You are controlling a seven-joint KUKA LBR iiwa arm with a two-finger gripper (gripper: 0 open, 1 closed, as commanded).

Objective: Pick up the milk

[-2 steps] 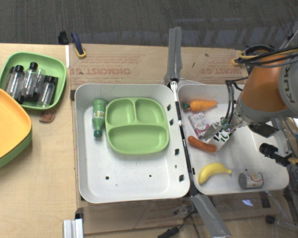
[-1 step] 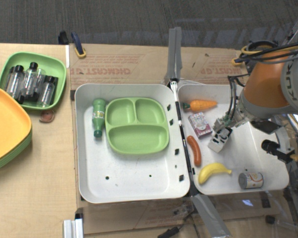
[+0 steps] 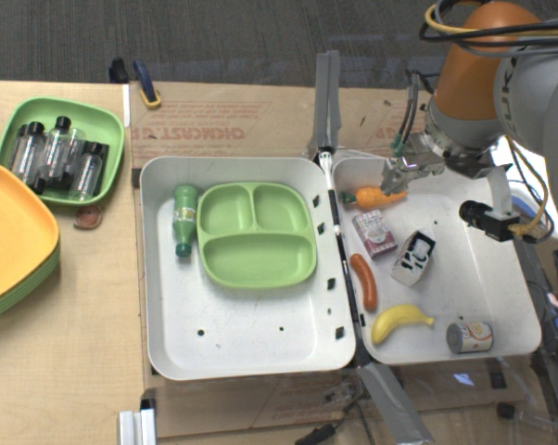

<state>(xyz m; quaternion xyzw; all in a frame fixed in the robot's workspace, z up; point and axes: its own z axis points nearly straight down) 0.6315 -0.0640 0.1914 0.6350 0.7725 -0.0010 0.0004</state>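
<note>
White milk carton (image 3: 413, 256) in right bin | end effector (image 3: 399, 168) state unclear, over carrot (image 3: 381, 196)

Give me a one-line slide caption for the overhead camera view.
Gripper hovers over the orange carrot in the right white bin, beside the small black-and-white milk carton.

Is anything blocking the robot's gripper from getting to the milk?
Nothing visible blocks it. The gripper hangs over the carrot at the right bin's far end; the milk lies lower down, in open space, with its top uncovered.
</note>
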